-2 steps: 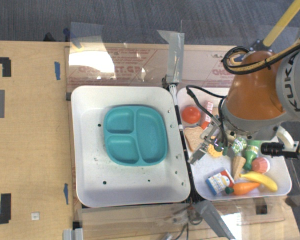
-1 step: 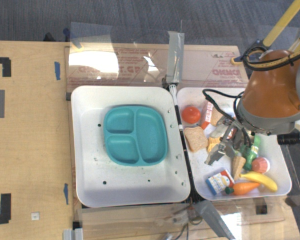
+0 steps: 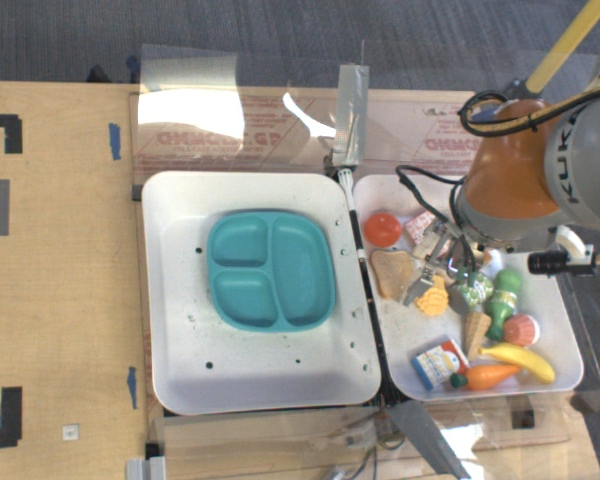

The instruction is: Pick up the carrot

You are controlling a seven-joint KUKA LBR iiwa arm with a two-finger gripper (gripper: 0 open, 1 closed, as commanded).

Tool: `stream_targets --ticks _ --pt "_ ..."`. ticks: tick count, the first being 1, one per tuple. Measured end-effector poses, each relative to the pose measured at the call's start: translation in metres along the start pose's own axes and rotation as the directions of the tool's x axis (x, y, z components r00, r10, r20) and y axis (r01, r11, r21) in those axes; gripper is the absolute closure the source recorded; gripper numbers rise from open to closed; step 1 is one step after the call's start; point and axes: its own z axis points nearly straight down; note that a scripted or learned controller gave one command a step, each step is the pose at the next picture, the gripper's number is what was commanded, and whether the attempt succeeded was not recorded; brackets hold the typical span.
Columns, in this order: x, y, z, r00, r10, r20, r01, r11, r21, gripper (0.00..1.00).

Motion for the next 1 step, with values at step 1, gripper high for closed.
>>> stream_targets --ticks 1 --pt "0.0415 -0.0230 0.0060 0.997 0.077 0.002 -0.077 0.997 -0.002 0.00"
